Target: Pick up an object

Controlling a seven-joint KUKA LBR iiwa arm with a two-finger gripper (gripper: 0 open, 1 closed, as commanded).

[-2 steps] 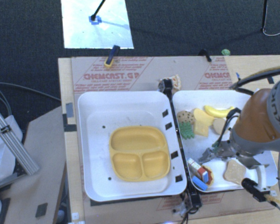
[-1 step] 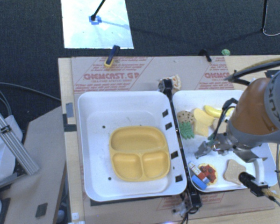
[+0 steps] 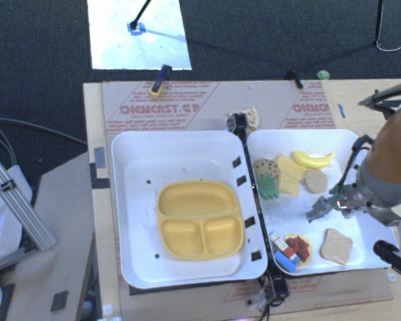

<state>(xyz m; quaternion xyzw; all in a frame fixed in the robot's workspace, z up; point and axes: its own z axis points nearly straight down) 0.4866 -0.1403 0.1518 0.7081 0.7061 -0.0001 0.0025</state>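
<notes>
Overhead slanted view of a bench w/ two shallow white bins side by side. The arm [image 3: 388, 163], grey w/ an orange band, reaches in from the right over the right bin [image 3: 360, 138]. Its gripper [image 3: 318, 210] hangs low over the bin's bare middle floor, pointing left. Fingers too small and blurred to judge, so can't tell if it's open or closed; nothing seen between them.

Key relation: no target is named, so any item counts. Nearest to the gripper look to be the round tan disc [image 3: 315, 181], just above and behind it in the view, and the slice of bread [image 3: 336, 246], below and slightly right, nearer the front wall. Gripper sits between those two, touching neither as far as can be seen. The banana [image 3: 312, 159] lies further back, long axis running roughly left-right, beside a yellow cheese-like slab [image 3: 290, 175].

Other right-bin contents: a cookie [image 3: 264, 167] and a green leafy piece [image 3: 267, 186] against the left wall, and a cluster of small red, blue and white pieces [image 3: 292, 249] at the front-left corner.

Left bin [image 3: 130, 153] holds a yellow divided plate [image 3: 200, 219], three compartments, sitting about centre, well apart from the gripper.

Judgement: pick not yet made; a short shift toward the disc or the bread looks the easiest next move.
</notes>
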